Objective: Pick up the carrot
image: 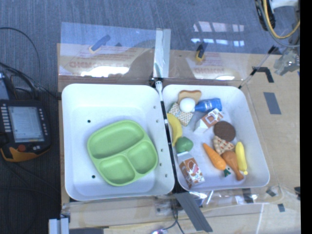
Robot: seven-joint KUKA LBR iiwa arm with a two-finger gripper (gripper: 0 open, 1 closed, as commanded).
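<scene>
The carrot (214,158) is a small orange cone with a green stub at its lower end. It lies slanted in the right bin (253,130), near the front right corner. An orange-brown piece (233,166) touches its right side, and a waffle (222,144) sits just behind it. My gripper (287,62) hangs at the view's upper right edge, outside the bin and far behind the carrot. Grey arm parts with a yellow cable (271,13) are above it. Nothing is held.
The right bin also holds a yellow piece (241,157), brown cookie (224,130), small carton (191,172), lime (184,144), banana (174,126), blue bottle (208,105) and egg (187,105). A green divided plate (122,152) lies in the left bin (78,106).
</scene>
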